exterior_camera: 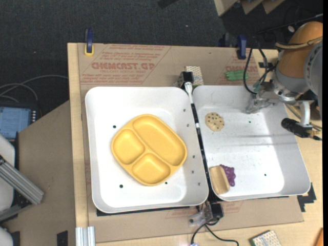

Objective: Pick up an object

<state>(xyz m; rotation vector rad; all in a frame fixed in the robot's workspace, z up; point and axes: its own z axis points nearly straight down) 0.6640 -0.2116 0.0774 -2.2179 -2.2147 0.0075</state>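
Gripper (254,105) hovers low over the right white bin's (266,152) far edge; its fingers' state, I cannot tell. Round speckled cookie (214,121) lies just left, untouched. Yellow divided plastic plate (148,148) sits in the left white bin (102,137).

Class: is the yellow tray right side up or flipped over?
Right side up: the tray in the left bin shows three hollow compartments.

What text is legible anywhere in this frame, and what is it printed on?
"CHEMCAST GP": red print on the brown paper-covered board behind the white bins.
The smaller red lines around it, and the repeat at the board's right, are too blurred to read.
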